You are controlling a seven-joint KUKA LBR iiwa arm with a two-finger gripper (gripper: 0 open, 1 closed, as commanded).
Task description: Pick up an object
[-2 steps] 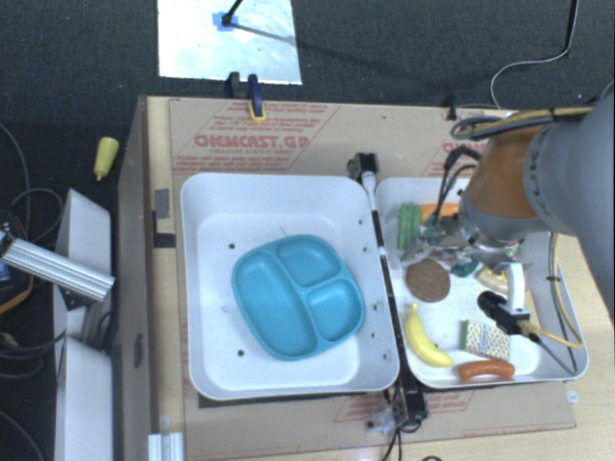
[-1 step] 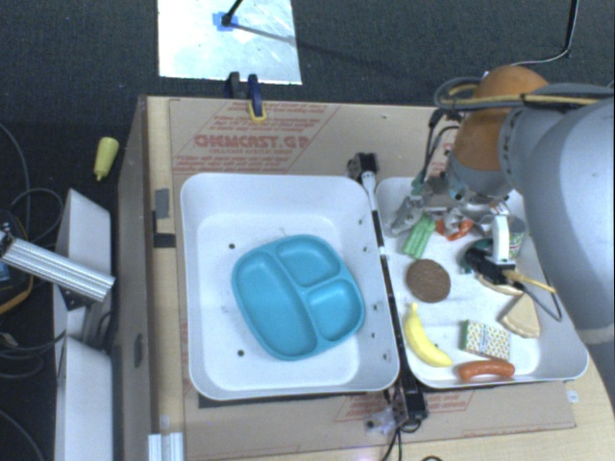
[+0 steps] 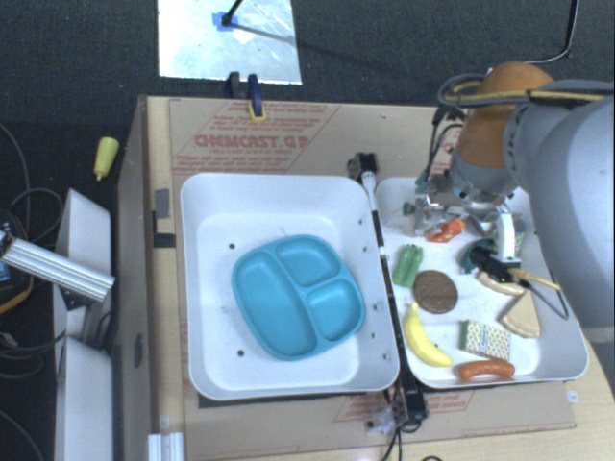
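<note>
My gripper (image 3: 444, 221) hangs low at the far end of the right bin (image 3: 567, 353), over a red pepper (image 3: 446, 230); jaw state I cannot tell.

Even, bright overhead light with soft, faint shadows. A foil sheet (image 3: 229, 27) on the dark floor glares white. The picture is slightly soft and grainy throughout.
</note>
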